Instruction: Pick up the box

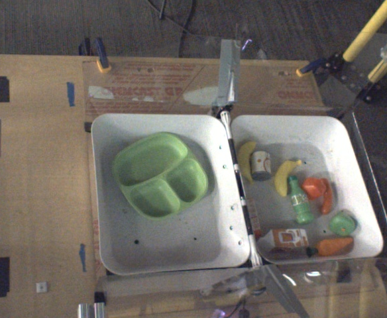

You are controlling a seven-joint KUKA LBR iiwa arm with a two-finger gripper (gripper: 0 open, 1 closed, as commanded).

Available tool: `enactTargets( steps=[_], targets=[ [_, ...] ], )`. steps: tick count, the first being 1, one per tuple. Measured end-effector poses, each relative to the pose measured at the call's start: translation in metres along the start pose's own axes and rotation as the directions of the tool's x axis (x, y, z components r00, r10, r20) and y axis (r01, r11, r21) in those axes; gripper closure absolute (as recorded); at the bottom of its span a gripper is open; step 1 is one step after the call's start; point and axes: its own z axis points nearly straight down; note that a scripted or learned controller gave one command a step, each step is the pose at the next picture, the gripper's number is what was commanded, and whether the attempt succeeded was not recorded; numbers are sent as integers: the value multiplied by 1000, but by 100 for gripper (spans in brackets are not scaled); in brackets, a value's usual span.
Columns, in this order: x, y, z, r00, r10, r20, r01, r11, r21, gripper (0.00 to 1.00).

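Observation:
The box (287, 239) is a small orange and white carton lying flat near the front edge of the right bin (352, 151), close to its left corner. An orange carrot (332, 246) lies just to its right, touching or nearly touching it. A green bottle (299, 202) lies just behind the box.
The right bin also holds two bananas (285, 175), a small can (261, 165), an orange-red toy (316, 189) and a green round piece (342, 224). The left bin (107, 244) holds a green divided plate (160, 174). A yellow pole (372, 25) stands at the top right.

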Motion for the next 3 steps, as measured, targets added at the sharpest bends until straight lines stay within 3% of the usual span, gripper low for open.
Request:
enactTargets(
  steps=[1, 3],
  targets=[
    [-46, -94, 8, 992, 124, -5, -124, 992, -2, 100],
    [-46, -88, -8, 992, 123, -1, -123, 992, 1, 100]
  ],
)
